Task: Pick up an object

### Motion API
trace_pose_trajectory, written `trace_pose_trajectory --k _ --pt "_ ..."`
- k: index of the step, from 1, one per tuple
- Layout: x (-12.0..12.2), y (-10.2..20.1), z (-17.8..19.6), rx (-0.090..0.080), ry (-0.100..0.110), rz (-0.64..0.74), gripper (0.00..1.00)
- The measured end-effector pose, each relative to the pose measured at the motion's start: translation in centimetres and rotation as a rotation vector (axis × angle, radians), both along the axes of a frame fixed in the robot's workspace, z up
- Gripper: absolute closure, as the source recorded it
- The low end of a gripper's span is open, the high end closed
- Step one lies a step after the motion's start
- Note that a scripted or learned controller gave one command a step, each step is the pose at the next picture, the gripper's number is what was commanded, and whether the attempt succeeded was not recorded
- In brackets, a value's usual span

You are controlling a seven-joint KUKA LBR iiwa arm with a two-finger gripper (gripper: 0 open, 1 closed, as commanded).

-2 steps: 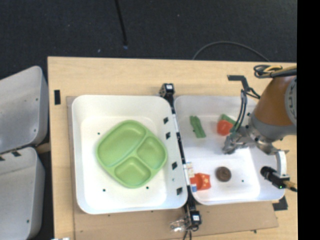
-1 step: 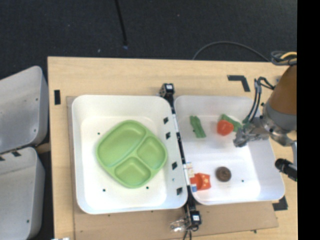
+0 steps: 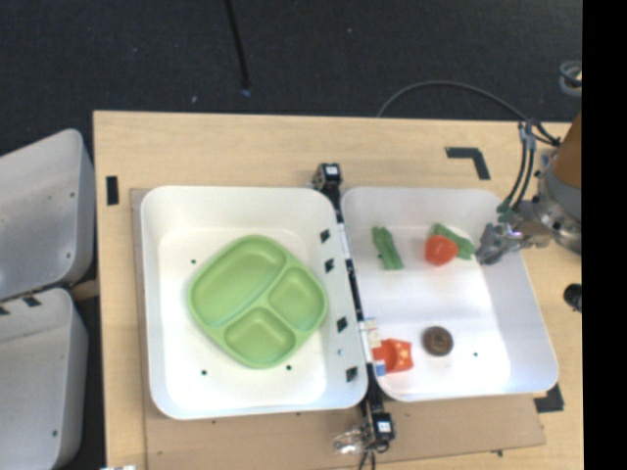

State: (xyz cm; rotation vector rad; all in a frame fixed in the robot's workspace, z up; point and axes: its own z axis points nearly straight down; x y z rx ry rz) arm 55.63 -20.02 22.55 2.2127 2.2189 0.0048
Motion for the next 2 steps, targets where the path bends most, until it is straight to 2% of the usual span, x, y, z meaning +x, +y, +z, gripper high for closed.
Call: trace_pose_trajectory --k 1,2 --pt "0.1 -0.1 3.9 0.001 0.003 0.0 1.0" --pt "0.9 4.9 2.6 0.003 0.006 0.003 1.0"
